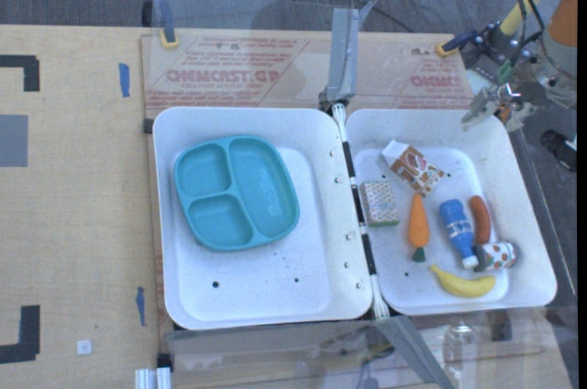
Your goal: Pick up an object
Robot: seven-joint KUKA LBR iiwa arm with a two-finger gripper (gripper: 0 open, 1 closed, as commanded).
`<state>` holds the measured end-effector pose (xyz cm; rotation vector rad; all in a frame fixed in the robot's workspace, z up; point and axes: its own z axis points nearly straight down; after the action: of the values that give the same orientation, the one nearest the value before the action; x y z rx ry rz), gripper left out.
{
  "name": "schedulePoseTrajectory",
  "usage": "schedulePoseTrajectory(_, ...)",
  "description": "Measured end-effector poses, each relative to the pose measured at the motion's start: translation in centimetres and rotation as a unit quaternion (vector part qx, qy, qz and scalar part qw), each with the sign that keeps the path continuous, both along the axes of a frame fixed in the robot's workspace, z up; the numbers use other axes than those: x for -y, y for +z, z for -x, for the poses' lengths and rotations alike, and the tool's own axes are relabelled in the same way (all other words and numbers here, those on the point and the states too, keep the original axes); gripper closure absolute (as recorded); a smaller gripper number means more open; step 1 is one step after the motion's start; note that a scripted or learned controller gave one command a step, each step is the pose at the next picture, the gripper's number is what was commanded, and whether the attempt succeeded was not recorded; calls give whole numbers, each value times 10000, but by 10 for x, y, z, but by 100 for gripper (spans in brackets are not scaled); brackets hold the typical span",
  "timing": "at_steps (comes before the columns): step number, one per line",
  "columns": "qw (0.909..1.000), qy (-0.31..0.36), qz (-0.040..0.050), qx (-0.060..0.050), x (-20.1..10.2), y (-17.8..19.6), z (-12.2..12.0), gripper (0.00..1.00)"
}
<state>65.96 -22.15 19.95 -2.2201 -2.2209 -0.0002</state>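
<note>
Hovering over right bin's (541, 282) far corner, jaws (500, 103) apparently empty, spread unclear; carrot (418, 225), banana (463, 283), bottle (457, 231) lying apart below.

Arm (561, 29) cut off at right edge — pincer (500, 103) fingers too blurred to read.

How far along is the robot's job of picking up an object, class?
Nothing looks done yet: the carrot, blue bottle and banana all lie in the right bin. The claw sits at that bin's far right corner, holding nothing visible. Choosing, reaching, gripping and lifting all remain.
</note>
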Motion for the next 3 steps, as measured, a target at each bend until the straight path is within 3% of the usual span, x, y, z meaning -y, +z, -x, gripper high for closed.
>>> schedulePoseTrajectory(1, 9998, 159, 42, 119, -65, -76, 13, 0)
schedulePoseTrajectory(2, 9991, -312, 91, 266, -95, -89, 21, 0)
schedulePoseTrajectory(3, 9996, -194, 14, 188, -116, -102, 75, 0)
